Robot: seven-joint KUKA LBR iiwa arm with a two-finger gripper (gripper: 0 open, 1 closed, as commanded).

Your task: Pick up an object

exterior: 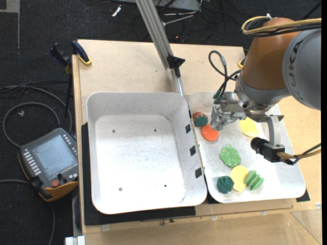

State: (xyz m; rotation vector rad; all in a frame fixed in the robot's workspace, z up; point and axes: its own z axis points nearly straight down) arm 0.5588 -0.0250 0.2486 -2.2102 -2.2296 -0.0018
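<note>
Desk (133,70): two white bins, right bin (286,182) holds the objects.
Hand (218,122): low, grip state unclear.
Orange object (209,133): just below hand, touching or nearly.

The bins (138,152) look like matt white plastic speckled with dark flecks, the tabletop (127,65) like pale smooth wood, and the arm (286,50) shows glossy orange and grey casing.
</note>
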